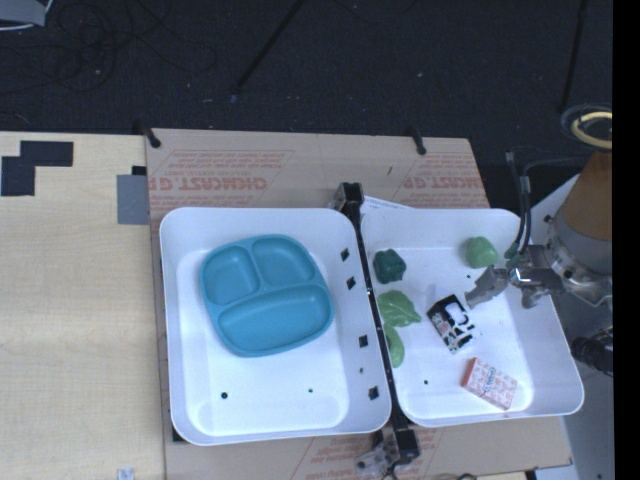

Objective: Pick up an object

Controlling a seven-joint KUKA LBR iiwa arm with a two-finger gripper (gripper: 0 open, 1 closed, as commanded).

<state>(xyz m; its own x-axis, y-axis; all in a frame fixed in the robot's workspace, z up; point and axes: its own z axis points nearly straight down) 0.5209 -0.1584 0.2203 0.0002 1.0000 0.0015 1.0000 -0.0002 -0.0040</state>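
Left, a blue divided plate (266, 294) fills 1 white bin (190, 388).

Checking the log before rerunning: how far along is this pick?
Nothing looks picked yet. The end effector hangs over the right bin, near the black-and-white object. That object, the green pieces and the red packet lie in that bin. Grasping and lifting remain.

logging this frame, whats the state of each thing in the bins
blue divided plate: upright in left bin, nothing on it
dark green piece: loose in right bin
light green ball: loose, far side
black and white object: lying beside end effector
patterned card: flat, near corner
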